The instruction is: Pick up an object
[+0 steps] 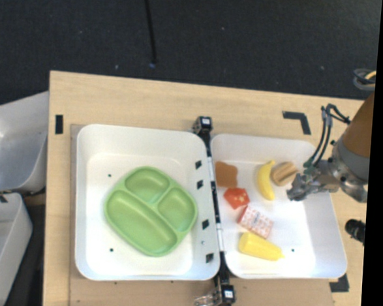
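The right bin [315, 256] holds several toy foods. A brown slice [226, 174] lies near its left wall, with a red piece [237, 197] just below it. A yellow banana [265, 180] lies beside a tan bun [283, 172]. A pink-and-white packet [255, 220] sits above a yellow wedge [259, 247]. My gripper [299, 189] hangs low over the bin's right half, just right of the bun and banana. Nothing shows between its fingers.
The left bin [86, 253] bears a green divided plate [151, 209]. A black clamp [202, 125] sits on the divider between the bins. The arm's grey wrist and cables [337, 169] come in from the right. White containers [9, 143] stand off the bench's left.
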Controlling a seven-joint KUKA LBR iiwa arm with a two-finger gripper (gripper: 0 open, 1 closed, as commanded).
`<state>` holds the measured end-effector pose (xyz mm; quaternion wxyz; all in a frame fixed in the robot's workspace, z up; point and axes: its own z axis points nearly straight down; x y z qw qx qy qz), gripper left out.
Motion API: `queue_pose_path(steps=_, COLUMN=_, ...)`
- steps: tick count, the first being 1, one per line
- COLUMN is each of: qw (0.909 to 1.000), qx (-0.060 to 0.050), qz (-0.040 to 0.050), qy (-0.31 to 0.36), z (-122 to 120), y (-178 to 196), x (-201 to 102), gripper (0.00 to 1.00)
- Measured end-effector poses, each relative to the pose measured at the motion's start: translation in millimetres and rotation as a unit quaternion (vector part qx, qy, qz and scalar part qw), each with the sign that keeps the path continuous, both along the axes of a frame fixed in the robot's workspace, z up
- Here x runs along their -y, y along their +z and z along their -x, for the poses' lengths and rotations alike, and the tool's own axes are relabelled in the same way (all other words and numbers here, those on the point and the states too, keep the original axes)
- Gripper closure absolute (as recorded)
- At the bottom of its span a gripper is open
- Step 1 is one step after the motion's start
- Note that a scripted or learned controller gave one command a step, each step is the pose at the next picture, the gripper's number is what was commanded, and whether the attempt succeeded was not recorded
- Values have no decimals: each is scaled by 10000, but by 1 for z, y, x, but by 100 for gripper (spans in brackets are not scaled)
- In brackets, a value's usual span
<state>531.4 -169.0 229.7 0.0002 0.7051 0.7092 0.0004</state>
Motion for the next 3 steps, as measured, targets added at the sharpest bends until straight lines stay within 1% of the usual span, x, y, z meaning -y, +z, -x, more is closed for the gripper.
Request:
queue_pose_path(steps=1, qw=10000, qx=-2, qz=1, qy=-1, z=14, y=1, x=-53, gripper=100)
queue_pose_path(steps=2, qw=10000, qx=14, qz=-3, qy=11, z=12, y=14, x=-104, gripper=100)
queue_pose_path(steps=3, qw=10000, qx=-1, qz=-1, qy=-1, z=18, y=3, x=-154, gripper=100)
